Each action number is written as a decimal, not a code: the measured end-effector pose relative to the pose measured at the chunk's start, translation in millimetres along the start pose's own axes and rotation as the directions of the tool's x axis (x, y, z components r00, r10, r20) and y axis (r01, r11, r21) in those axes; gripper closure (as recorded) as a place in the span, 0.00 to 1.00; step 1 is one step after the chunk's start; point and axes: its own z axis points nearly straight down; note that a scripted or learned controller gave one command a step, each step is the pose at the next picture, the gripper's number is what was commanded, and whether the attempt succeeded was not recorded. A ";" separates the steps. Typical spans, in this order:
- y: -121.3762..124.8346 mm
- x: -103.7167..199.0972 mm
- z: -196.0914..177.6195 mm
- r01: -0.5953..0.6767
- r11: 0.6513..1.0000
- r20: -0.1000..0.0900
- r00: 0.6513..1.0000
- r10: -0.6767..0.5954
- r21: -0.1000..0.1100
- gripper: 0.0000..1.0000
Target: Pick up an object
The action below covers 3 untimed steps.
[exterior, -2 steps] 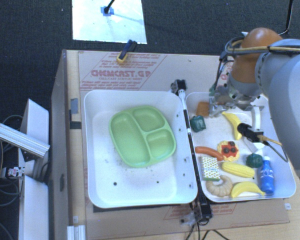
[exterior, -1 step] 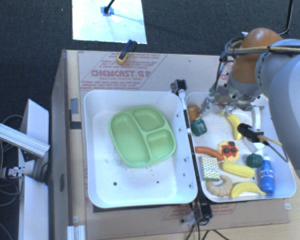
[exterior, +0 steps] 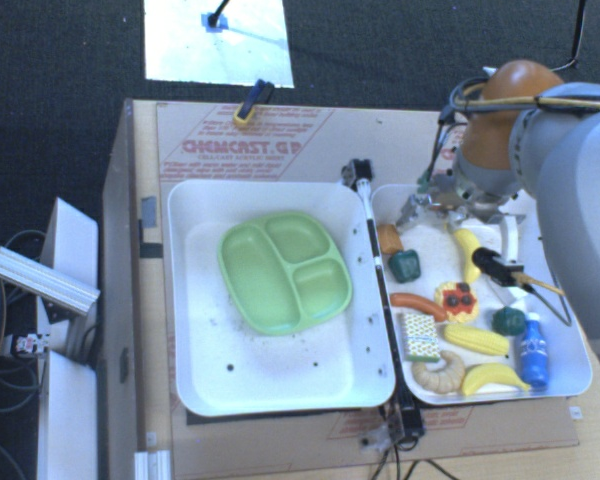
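You're looking at two white bins [exterior: 280,393] of smooth, faintly glossy plastic. Green divided plate [exterior: 285,271]: matt plastic. Toy bananas [exterior: 494,376] and blue bottle [exterior: 531,352]: shiny plastic. The surface [exterior: 310,138] reads as printed brown cardboard, matt. Arm [exterior: 570,178] shell: smooth grey, satin.

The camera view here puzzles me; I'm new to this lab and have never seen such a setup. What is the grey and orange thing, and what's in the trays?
That is a robot arm, reaching in from the right; the picture is taken by a fixed camera above the bench, looking down at a slant. Two shallow white bins sit side by side. The left bin holds a green divided plate. The right bin holds small toys: bananas, a hot dog, a blue bottle, a green pepper and others. The gripper hangs over the right bin's far end; I see nothing held in it.
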 end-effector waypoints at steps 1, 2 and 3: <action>-0.7 14.0 -0.1 0.001 1.000 0.010 1.000 -0.001 0.000 0.00; -0.7 14.0 -0.1 0.001 1.000 0.010 1.000 -0.001 0.000 0.00; -0.7 13.3 0.1 0.000 1.000 0.008 1.000 0.000 0.001 0.00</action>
